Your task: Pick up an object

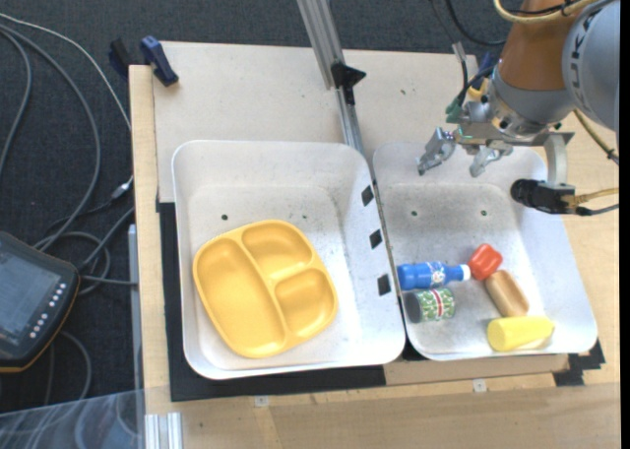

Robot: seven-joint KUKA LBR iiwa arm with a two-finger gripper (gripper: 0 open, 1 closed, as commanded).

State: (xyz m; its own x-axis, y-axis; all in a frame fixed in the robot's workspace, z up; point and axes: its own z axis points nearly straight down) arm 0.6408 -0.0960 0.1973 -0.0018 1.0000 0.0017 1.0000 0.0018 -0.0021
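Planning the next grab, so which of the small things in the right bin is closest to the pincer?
The red piece, highest of the cluster in the right bin, lies nearest the pincer, open above the bin's far end.

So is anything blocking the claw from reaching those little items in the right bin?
Nothing visible. The gripper hangs over the far end of the right bin; bare bin floor lies between it and the blue bottle, red piece and yellow block.

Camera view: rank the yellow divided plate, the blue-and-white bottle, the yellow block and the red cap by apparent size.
1. yellow divided plate
2. blue-and-white bottle and yellow block: look alike in extent, so unranked
3. red cap
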